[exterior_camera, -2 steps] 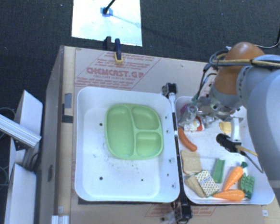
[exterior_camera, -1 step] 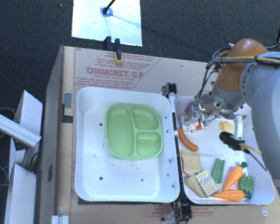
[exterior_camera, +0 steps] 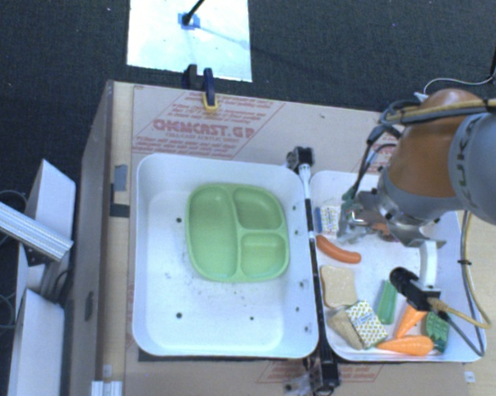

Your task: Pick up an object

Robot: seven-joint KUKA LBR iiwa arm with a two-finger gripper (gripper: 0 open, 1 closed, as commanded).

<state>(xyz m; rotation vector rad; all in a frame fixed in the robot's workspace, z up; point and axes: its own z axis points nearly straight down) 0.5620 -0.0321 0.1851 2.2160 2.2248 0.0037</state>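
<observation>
Brown table carrying two white bins; right white bin (exterior_camera: pixel 466 359) crowded with toy food. Hand (exterior_camera: pixel 355 220) hanging near its top-left, can't tell how wide. Orange sausage-shaped toy (exterior_camera: pixel 339 250) lying just below hand, long axis roughly left-right.

Two bins sit side by side on the bench (exterior_camera: pixel 117 123). In the left bin (exterior_camera: pixel 158 314) lies a tray with compartments (exterior_camera: pixel 237 233), near the middle. The right bin (exterior_camera: pixel 462 359) holds the food. A sausage (exterior_camera: pixel 339 250) lies near its left wall. Below it sits a bread slice (exterior_camera: pixel 338 285), then a small packet (exterior_camera: pixel 366 323). Two things that may be carrots (exterior_camera: pixel 408 334) lie to the packet's right. The arm (exterior_camera: pixel 448 149) hangs over the bin's top part.
</observation>
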